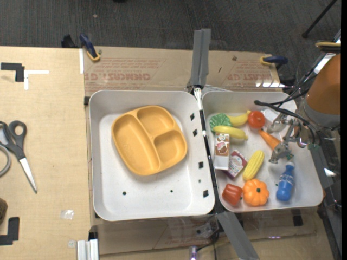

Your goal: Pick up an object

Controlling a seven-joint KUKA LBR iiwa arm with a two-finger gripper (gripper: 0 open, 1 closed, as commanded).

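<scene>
The right bin point(312, 199) holds several toy foods. A red tomato point(256, 119), an orange carrot point(269, 139), a corn cob point(253, 164), two yellow bananas point(232, 131), a green leafy piece point(219, 120), a small carton point(222, 145), a dark red packet point(236, 164), a red pepper point(231, 194), an orange pumpkin point(255, 192) and a blue bottle point(286, 183) lie there. My gripper point(278, 140) hangs low over the bin's right side, open. Its fingers straddle the carrot's right end, and I see nothing held.
The left bin point(103, 199) holds a yellow divided plate point(149, 140). Scissors point(20, 151) lie on the wooden bench at far left. Blue clamps point(89, 46) sit on the cardboard behind the bins. The arm's orange band point(327, 88) is at the right edge.
</scene>
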